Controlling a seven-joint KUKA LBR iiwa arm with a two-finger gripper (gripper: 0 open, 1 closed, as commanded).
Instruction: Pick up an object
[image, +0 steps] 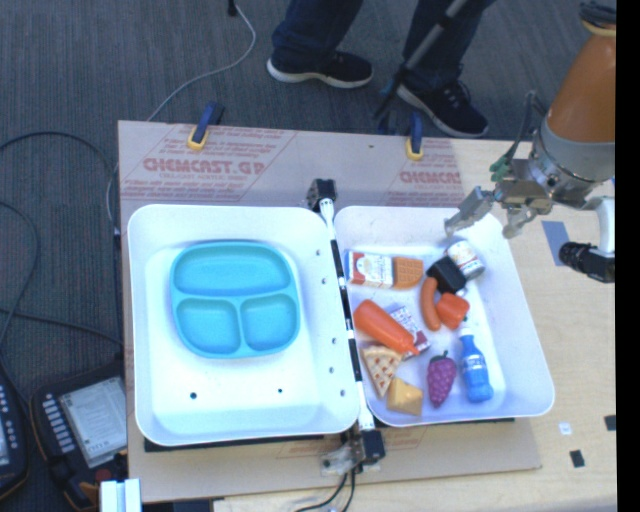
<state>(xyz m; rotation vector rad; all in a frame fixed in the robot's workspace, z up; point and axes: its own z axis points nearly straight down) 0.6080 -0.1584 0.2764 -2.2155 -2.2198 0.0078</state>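
the gripper (492, 212) hangs above the far right corner of the right bin (530, 340), its two fingers spread wide with nothing between them; one finger reaches left over the bin's far rim, the other points down nearer the wrist; just below the left finger lies a small black and silver can (456, 264), the closest thing to the claw and, in my judgement, the likeliest target; beside it sit a sausage (430, 303) and a small orange piece (452, 309), touching or nearly so, so a descent wants to be centred on the can alone, fingers straddling its narrow width, not its length; further out lie a red and tan packet (385, 269), a carrot (382, 324), a waffle wedge (379, 365), a cheese block (405, 396), purple grapes (441, 375) and a blue bottle (474, 368); the bottle and grapes stand a little apart from their neighbours and would be cleaner picks; the left bin (150, 400) holds a blue divided plate (236, 299); closing should wait until the fingers are low, near the floor of the bin.
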